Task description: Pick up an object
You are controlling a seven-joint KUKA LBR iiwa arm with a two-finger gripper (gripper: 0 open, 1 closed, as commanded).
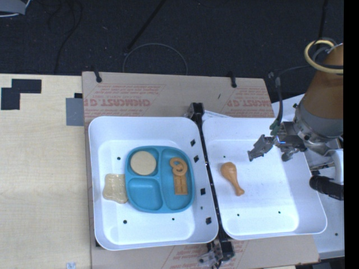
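Observation:
A tan toy drumstick (231,177) lies in the middle of the right bin (280,220), knob end toward the upper left. My gripper (272,152) hangs over the bin's right part, up and to the right of the drumstick and apart from it. Its two dark fingers are spread, with nothing between them. In the left bin (146,234) sits a blue divided tray (147,198). The tray holds a round beige cookie (142,162) and a brown key-shaped piece (179,175). A pale bread slice (115,188) lies against the tray's left side.
Both bins rest on a cardboard sheet (168,97), joined by a black divider clamp (205,172). The arm's orange and grey body (325,100) rises at the right edge. Light wooden bench top (39,178) extends to the left.

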